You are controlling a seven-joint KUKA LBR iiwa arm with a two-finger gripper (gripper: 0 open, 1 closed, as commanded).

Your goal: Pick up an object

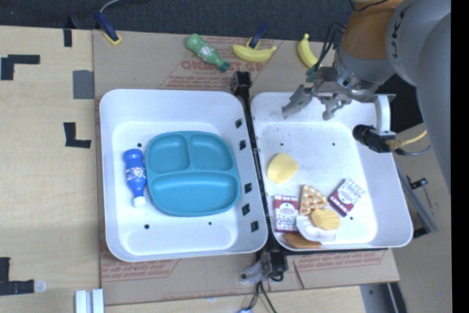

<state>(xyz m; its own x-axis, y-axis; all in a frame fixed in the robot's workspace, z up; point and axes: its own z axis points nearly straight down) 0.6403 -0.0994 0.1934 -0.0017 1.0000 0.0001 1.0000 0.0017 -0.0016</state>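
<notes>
Pile of small items (pixel 316 212) seen nearest camera, at 6 o'clock in right bin (pixel 381 227): red carton, pizza slice, sachet, round yellow pieces. Yellow lump (pixel 282 168) lies apart, toward 9 o'clock of same bin. Gripper (pixel 314 105) hangs over bin's 12 o'clock rim, fingers (pixel 295 102) spread apart, nothing between them. Blue divided plate (pixel 193 173) and blue bottle (pixel 134 177) lie in left bin (pixel 117 108). Two bananas (pixel 253 52) and green bottle (pixel 206 52) rest on table (pixel 44 157) beyond bins.

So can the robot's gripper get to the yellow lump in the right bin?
Probably yes. The gripper hangs over the right bin, and the yellow lump lies alone below it, uncovered.
</notes>
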